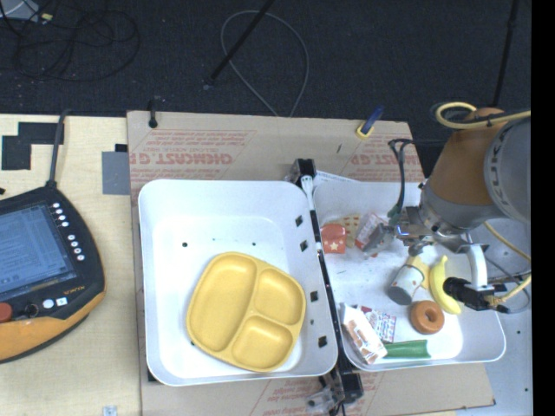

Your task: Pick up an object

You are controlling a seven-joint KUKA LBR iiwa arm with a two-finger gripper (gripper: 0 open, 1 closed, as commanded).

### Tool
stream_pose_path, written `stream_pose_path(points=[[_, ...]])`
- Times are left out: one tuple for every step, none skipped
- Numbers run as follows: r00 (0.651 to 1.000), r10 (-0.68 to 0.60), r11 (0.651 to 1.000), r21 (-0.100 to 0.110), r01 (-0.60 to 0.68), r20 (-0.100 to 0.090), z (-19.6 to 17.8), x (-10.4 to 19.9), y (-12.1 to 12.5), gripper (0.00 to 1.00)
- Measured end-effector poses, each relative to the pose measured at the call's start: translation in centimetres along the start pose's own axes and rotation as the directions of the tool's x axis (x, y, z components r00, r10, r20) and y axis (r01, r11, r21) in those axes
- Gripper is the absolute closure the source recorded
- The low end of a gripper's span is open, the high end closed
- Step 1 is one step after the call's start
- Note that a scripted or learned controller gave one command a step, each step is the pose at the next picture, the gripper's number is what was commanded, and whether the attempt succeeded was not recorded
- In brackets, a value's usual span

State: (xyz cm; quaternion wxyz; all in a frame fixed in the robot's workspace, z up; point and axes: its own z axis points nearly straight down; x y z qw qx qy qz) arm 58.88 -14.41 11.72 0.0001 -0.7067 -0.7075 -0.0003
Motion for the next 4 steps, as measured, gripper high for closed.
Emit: stream_pose_path(points=[[1.0, -0.002, 1.0, -0.004, 0.002, -0.005, 2.8, -2.1, -4.2, 0.0], [1.0, 0.003, 1.0, 0.0, -0.003, -0.001, 1.9, -2.4, -4.2, 1.0], [1.0, -0.007, 1.0, -0.006, 0.007, -0.001, -7.9, 4.4, -0.8, 1.0], [1.0, -0.005, 1.0, 0.008, 0.005, -0.003, -8.3, 11.5, -4.4, 1.0]])
